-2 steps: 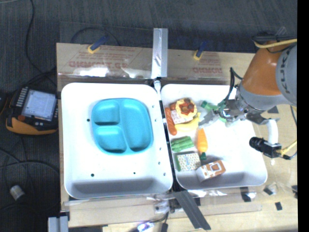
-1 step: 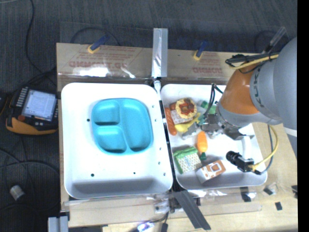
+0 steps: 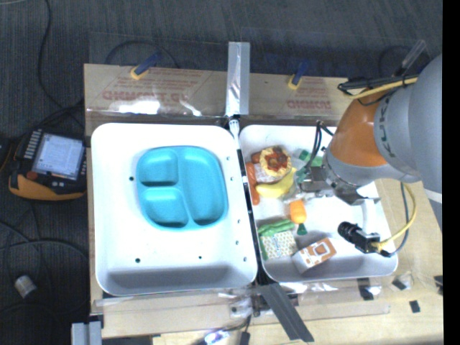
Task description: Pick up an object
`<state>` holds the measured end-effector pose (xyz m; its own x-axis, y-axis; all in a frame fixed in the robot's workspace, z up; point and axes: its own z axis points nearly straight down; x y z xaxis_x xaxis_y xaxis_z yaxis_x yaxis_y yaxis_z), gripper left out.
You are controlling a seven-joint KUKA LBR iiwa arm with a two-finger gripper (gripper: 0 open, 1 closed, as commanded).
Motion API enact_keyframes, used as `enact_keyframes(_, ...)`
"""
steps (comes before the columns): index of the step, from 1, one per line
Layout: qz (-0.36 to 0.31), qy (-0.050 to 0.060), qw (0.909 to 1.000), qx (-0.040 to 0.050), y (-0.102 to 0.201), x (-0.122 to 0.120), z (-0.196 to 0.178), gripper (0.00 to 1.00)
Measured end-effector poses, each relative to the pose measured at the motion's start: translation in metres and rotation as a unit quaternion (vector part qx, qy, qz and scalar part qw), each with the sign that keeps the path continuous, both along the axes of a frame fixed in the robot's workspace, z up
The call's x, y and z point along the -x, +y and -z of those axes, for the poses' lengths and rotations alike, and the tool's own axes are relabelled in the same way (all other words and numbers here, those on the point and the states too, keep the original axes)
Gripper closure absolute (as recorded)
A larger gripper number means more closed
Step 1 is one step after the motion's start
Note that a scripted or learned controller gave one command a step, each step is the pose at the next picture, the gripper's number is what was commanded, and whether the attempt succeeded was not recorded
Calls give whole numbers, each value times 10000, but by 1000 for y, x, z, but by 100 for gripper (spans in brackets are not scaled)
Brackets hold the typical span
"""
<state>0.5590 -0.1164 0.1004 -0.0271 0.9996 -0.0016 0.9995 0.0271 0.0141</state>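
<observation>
The right bin [image 3: 374, 264] holds several toy foods: a burger-like piece [image 3: 275, 162], a yellow banana [image 3: 275, 188], a small orange carrot [image 3: 297, 210], a green packet [image 3: 276, 228], a patterned box [image 3: 279, 244] and a small carton [image 3: 314, 254]. My gripper [image 3: 311, 178] hangs low over the middle of this bin, just right of the banana and above the carrot. The grey wrist and orange band [image 3: 357, 139] hide much of it. I see nothing held in it.
The left bin [image 3: 115, 264] holds a blue divided plate [image 3: 180, 185]. A red-orange strip [image 3: 251, 182] lies along the right bin's left wall. A black plug on a yellow cable [image 3: 357, 234] hangs over the right bin's right side. A handheld device [image 3: 50, 160] lies left of the bench.
</observation>
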Motion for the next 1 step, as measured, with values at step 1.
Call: enact_keyframes(1,-330,86,9994,-5,71,27,-82,100)
